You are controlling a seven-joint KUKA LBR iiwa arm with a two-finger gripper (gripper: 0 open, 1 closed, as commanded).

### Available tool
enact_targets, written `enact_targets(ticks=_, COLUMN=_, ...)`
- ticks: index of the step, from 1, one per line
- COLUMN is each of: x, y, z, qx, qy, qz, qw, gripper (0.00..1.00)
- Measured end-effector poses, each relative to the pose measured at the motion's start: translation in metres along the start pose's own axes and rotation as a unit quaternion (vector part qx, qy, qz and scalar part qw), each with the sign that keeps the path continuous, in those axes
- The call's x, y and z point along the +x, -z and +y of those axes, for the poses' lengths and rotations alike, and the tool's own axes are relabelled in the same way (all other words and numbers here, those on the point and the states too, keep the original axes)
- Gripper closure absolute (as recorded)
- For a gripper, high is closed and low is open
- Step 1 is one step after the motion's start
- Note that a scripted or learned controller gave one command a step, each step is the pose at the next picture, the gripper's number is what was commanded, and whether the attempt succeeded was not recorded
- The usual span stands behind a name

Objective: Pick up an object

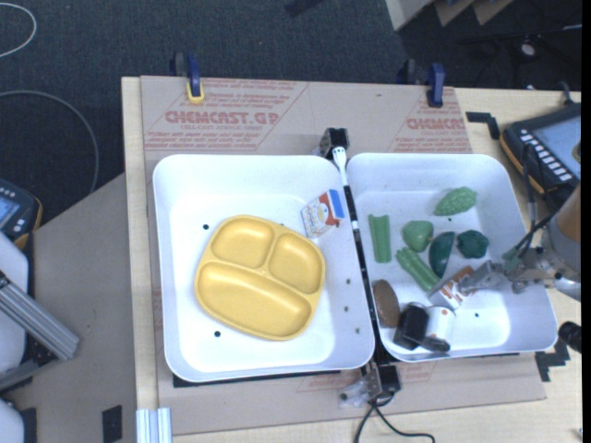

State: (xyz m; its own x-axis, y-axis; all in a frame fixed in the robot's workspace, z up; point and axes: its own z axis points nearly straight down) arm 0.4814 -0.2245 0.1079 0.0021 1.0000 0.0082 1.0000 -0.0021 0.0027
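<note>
The brown protective sheet [231,109] covering the bench carries red printing. Behind the left bin it reads "CHEMCAST" followed by letters that look like "G P", with lines of smaller print above and below that are too fine to read. Behind the right bin the same word "CHEMCAST" [434,123] repeats, partly cut off.

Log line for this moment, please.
gripper: low in right bin | near: small white-orange object | grasp: unconfirmed | left bin: yellow tray
</note>
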Motion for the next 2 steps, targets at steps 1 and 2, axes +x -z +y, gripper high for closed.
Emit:
enact_targets(ticks=1, x=0.065, y=-0.007, z=0.011, qx=-0.013, qy=0.002, qz=-0.003, qw=0.9999, gripper=0.0)
enact_targets(ticks=2, x=0.112, y=-0.01, z=0.07, qx=-0.013, qy=0.001, qz=-0.012, qw=0.9999, gripper=0.0)
